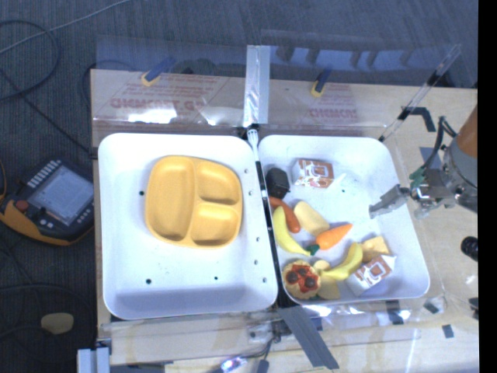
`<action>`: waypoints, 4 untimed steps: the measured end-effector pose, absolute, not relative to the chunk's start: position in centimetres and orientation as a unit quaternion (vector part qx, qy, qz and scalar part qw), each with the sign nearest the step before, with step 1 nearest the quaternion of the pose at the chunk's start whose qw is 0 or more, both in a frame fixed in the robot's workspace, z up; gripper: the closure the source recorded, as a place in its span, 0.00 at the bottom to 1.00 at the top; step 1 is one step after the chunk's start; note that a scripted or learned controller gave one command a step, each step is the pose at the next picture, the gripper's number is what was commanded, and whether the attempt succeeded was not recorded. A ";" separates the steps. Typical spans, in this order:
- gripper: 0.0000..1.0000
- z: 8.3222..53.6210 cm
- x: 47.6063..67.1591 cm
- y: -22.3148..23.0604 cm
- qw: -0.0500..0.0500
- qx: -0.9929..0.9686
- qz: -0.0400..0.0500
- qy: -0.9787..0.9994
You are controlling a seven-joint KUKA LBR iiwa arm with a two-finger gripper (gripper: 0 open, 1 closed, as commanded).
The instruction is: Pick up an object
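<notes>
Camera view has all the pickable stuff piled at the near end of the right bin (404, 179): a small tart (302, 279), a banana (345, 263), a little carton (373, 272), then a carrot (335, 235) and a second banana (284, 235) a bit farther back, with a snack packet (312, 172) at the far end. The left bin (116, 231) holds a yellow divided plate (193, 200). The gripper (386, 203) hangs over the right bin's right side, near the carrot but touching nothing. Looks like the approach step, with nothing grabbed yet. Next it'd need to line up over one item and drop down. Whether the jaws are open or closed, can't tell at this angle.
</notes>
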State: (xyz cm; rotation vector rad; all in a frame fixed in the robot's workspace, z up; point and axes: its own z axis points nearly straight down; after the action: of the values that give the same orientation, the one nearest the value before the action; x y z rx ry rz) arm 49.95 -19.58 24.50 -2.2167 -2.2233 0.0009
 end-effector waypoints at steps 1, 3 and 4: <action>0.00 15.7 48.4 -14.9 0.002 -0.708 0.001 -0.706; 1.00 9.9 48.9 -13.5 -0.005 -0.690 -0.005 -0.724; 1.00 18.3 53.4 -5.7 0.001 -0.723 0.001 -0.691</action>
State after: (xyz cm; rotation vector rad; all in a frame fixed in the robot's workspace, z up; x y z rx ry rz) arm 53.39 -5.73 18.29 -2.2696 -2.1701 0.0035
